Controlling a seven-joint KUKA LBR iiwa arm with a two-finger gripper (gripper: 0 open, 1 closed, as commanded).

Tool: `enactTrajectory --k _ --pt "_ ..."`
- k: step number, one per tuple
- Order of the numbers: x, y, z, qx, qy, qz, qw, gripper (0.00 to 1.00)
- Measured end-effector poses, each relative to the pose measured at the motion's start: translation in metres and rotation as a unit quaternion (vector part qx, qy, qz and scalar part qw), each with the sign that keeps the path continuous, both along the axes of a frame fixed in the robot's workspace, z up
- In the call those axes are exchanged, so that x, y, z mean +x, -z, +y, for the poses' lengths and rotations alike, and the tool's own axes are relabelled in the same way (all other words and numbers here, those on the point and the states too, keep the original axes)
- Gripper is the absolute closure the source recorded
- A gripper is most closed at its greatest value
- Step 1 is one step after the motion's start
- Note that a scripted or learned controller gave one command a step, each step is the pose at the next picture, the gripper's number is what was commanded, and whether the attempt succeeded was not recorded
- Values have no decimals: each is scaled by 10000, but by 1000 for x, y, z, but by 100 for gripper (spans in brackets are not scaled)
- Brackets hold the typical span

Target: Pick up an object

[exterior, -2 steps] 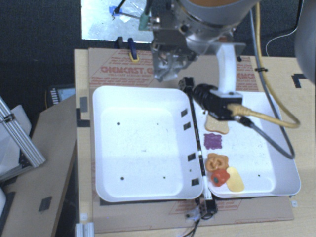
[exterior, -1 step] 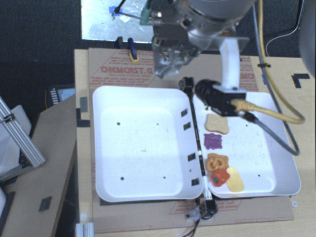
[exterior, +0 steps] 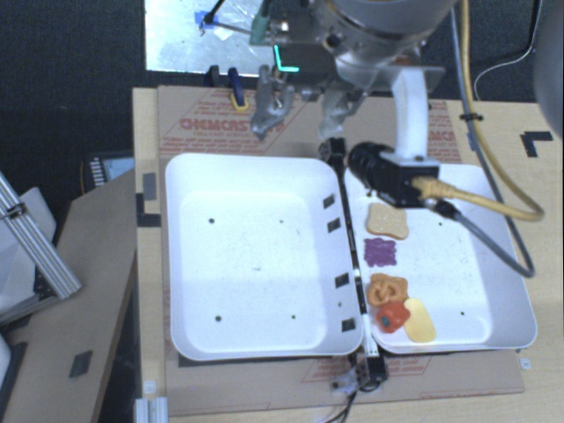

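Grey arm [exterior: 388,7] with orange band, metal two-finger hand [exterior: 300,117], white link, black module, yellow cable [exterior: 493,203]

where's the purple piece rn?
The purple piece lies in the right bin, near the divider, between the tan bread-like piece above it and the orange pretzel-shaped piece below it.

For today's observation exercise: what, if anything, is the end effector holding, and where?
Nothing: the end effector hangs open above the bins' far edge, with nothing between its fingers.

Smooth matt white plastic bins [exterior: 247,236]; printed brown cardboard [exterior: 211,122] beneath; dull grey metal gripper [exterior: 300,117]
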State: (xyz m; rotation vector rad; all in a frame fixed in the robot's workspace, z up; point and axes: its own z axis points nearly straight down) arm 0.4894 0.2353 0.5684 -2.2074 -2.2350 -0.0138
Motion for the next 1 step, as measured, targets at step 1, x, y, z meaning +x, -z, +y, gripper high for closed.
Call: enactTrajectory --k 1 --pt "0 -11 0 8 -10 -11 10000 100"
